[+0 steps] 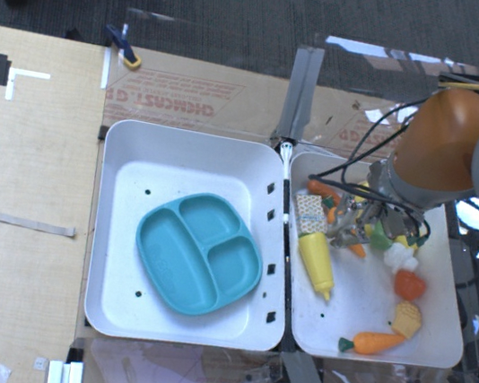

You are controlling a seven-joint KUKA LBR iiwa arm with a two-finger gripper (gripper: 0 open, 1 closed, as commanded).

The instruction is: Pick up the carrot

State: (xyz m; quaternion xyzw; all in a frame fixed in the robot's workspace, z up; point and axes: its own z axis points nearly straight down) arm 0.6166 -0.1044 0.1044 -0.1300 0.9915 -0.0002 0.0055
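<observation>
Teal divided plate (199, 254) in a white bin (118, 211), orange carrot (375, 342) with a green top, yellow bottle (316, 261), red tomato (409, 285), orange-banded grey arm (453, 140).

The carrot (375, 342) is orange with a small green top (the leafy end points left). It lies flat, slightly tilted, near the front edge of the right bin (324, 337), just below a yellowish toy food (407, 320).
</observation>
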